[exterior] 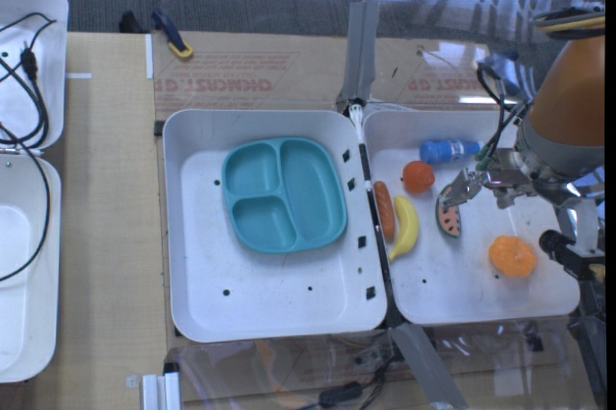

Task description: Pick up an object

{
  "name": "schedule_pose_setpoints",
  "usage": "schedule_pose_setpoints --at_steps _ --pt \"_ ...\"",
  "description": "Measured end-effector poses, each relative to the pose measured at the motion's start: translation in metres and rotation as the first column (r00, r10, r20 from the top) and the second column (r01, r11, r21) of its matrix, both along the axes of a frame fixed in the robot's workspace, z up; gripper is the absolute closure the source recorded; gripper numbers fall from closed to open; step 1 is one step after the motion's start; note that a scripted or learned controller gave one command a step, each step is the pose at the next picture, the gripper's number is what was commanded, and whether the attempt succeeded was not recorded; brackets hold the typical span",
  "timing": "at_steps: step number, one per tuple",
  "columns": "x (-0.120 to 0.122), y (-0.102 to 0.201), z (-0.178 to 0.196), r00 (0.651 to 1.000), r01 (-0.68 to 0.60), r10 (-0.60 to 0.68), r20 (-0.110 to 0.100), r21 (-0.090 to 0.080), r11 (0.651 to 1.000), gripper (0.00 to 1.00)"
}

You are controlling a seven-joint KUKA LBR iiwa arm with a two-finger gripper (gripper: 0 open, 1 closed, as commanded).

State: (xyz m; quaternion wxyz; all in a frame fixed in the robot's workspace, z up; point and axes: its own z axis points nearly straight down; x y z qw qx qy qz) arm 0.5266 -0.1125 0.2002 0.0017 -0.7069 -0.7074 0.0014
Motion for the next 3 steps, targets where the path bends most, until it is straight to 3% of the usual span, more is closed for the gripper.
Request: schedule_pose_setpoints --at_steps 1,2,3 --pt "0.038 -0.006 -0.109 1.000 0.003 -0.003 0.003 -0.001 1.000 0.00" --pt "0.037 -0.007 -0.101 1.000 0.007 -0.007 0.001 -0.001 1.000 1.00" --pt "0.032 0.041 -0.009 1.000 -0.001 0.001 0.002 -0.002 1.000 1.00"
